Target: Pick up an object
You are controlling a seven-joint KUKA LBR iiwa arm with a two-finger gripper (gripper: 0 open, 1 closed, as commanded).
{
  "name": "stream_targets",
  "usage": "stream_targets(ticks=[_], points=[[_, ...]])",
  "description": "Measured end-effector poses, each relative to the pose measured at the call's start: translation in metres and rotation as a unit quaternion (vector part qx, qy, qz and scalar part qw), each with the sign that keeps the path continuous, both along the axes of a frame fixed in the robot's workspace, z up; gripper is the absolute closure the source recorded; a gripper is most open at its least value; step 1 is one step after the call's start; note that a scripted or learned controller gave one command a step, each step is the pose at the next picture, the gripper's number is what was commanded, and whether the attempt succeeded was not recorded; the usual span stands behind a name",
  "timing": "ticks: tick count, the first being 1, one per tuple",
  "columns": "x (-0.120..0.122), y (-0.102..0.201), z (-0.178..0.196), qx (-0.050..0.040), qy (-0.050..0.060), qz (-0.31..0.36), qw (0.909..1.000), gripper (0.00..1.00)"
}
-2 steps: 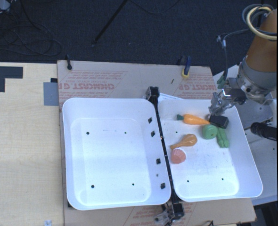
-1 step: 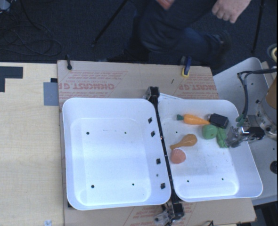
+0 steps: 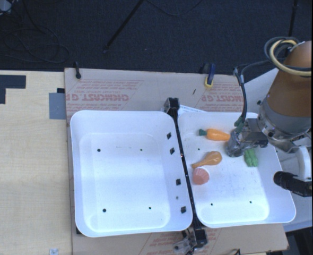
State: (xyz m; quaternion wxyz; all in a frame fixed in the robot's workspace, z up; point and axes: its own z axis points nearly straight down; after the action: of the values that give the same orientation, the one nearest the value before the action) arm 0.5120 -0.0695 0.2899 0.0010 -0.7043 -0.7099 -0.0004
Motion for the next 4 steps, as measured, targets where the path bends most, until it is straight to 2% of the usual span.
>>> stream_targets(ticks=[1,2,3,4], points=[[0.069,0.079,0.058,-0.0001,-0.004,0.001,1.0000,1.00],[0.000,0.065,0.089,-0.0006,0.002,-0.005,1.0000,1.00],[0.003,0.066,0.088,-0.0013,0.002,-0.004,1.0000,0.00],[0.061,-0.021,0.135,-0.0029,-0.003,-0.006,1.0000,0.00]])
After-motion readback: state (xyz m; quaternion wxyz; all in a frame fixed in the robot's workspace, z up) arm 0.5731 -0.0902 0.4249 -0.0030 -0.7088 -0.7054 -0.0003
